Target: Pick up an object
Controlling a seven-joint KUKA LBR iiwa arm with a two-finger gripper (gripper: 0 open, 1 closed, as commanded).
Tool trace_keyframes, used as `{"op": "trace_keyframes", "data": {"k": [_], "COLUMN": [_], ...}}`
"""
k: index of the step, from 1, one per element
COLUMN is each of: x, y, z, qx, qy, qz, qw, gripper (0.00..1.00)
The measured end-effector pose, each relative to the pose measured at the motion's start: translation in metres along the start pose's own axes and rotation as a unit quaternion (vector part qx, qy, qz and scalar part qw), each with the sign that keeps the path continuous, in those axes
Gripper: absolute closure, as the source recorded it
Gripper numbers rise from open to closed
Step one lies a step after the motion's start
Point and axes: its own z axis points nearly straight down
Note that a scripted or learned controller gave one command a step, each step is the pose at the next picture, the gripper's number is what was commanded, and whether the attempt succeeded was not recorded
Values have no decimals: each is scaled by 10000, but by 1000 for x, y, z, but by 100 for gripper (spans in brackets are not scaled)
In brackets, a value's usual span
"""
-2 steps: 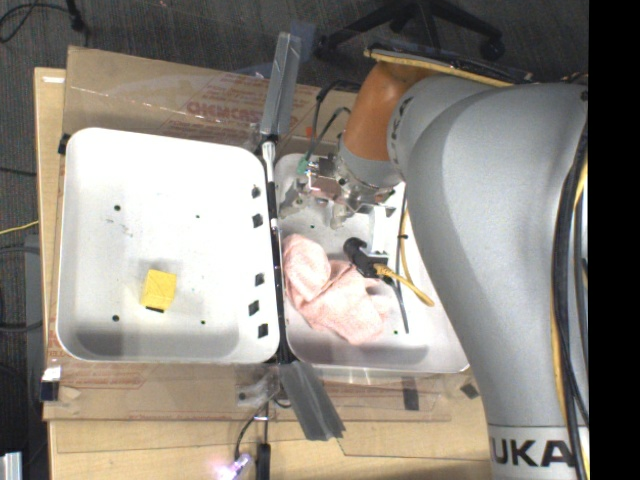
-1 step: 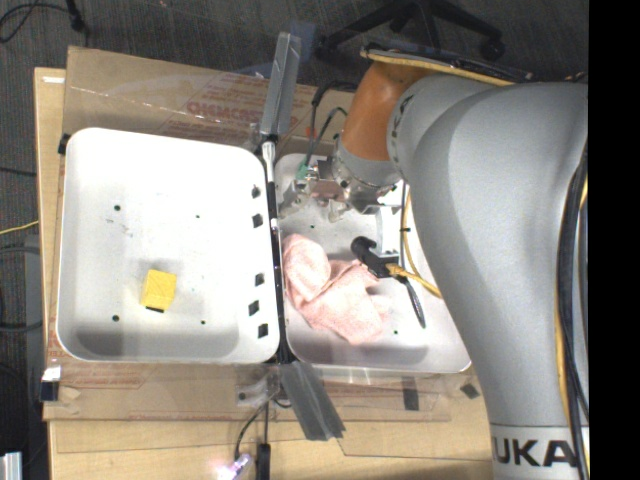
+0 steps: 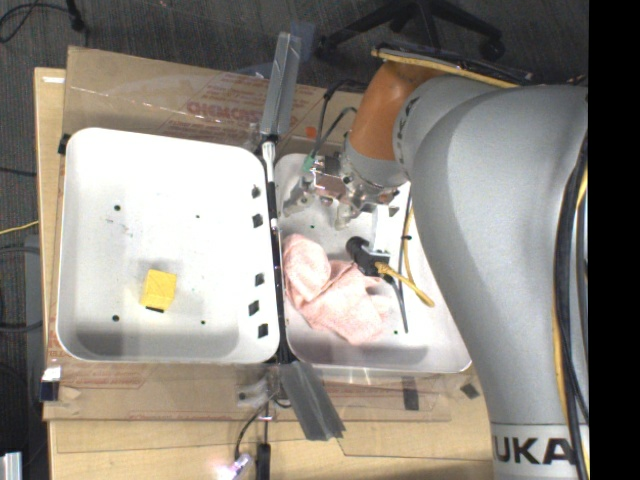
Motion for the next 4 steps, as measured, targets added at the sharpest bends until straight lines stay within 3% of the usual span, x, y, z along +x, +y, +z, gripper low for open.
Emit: {"op": "trace_keyframes", "data": {"k": [1, 2, 3, 4], "x": [5, 8, 7, -2], "y": [-26, -26, -26, 0], "z": [-2, -11, -11, 1], "qx": [-31, -13, -14, 11], "qy": [-45, -25, -33, 1], "qz": [-747, -770, -768, -249], "qw": [9972, 9970, 9970, 9997], "gripper": [0, 100, 0, 0]}}
